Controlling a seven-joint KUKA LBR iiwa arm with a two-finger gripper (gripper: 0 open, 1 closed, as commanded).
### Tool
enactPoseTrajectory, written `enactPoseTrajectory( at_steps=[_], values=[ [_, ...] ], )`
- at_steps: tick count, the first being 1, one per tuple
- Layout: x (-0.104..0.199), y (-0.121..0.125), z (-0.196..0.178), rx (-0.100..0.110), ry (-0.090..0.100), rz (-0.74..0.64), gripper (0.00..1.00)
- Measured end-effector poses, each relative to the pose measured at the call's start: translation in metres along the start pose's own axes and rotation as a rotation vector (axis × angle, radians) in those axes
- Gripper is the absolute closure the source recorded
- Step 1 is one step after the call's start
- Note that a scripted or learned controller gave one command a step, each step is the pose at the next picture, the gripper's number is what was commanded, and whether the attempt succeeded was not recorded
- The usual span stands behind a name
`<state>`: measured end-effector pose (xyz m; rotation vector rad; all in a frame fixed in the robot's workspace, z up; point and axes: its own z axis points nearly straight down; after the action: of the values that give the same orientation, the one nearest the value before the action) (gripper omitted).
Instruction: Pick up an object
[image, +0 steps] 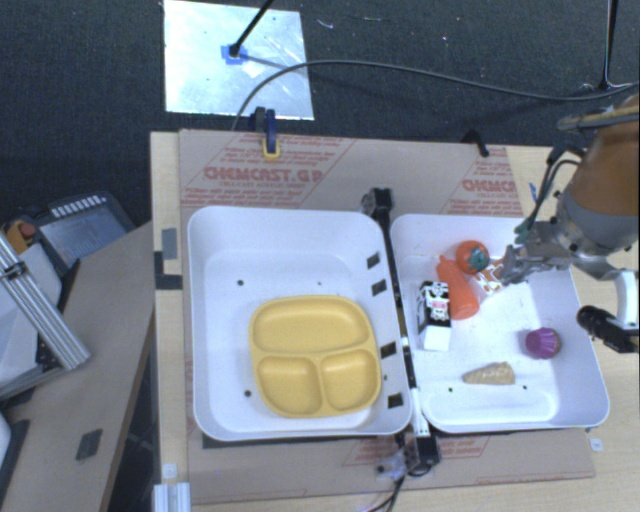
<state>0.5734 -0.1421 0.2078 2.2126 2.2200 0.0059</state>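
Gripper (497, 272), finger state indiscernible, beside orange toy (470, 256) in right bin (580, 330): centre over toy, descend straight.

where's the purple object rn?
In the right bin, toward its right side: the purple object lies up and right of the tan cone-shaped piece, below the gripper.

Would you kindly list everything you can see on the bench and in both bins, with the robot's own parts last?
White bins: two, side by side on the bench.
Divided plate: one, yellow, left bin.
Orange toy: one, orange, right bin, upper left.
Cow-patterned block: one, black and white, right bin's left edge.
Purple object: one, right bin, right side.
Tan cone: one, right bin, near front.
Arm: one, grey with orange band.
Gripper: one, beside the orange toy.
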Motion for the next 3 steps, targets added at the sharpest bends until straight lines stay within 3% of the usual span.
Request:
enactPoseTrajectory(
  at_steps=[2, 3],
  values=[
    [0.002, -0.001, -0.083, 0.003, 0.001, -0.001, 1.0],
    [0.057, -0.006, -0.081, 0.006, 0.003, -0.005, 1.0]
  ],
)
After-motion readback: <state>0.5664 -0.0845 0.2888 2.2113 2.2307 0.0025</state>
